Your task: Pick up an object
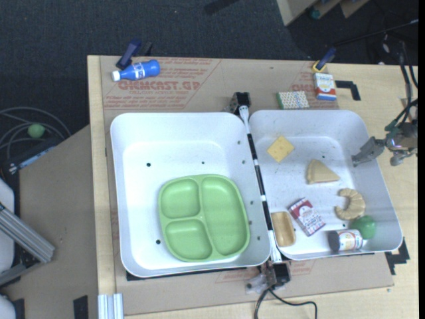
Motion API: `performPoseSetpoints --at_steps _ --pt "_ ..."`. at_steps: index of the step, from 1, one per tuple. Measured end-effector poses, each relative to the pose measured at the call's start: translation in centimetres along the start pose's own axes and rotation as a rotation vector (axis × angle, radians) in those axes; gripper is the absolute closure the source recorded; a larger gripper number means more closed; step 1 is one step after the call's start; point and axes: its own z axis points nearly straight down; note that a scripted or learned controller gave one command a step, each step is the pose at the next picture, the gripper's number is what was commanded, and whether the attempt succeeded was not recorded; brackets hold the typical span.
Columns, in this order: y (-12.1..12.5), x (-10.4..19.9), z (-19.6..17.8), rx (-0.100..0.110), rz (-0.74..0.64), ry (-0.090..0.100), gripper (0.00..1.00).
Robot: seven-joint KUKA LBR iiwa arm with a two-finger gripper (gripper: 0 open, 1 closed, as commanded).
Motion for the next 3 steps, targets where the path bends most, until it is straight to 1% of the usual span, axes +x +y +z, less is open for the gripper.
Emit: performPoseSetpoints --at_steps 1,2,3 --pt "4.7 5.5 9.1 0.004 -0.002 0.003 0.0" --pt "4.7 7.1 14.0 0.003 -0.001 0.002 0.0" --pt "4.8 7.0 12.9 -0.001 -0.001 0.001 1.0"
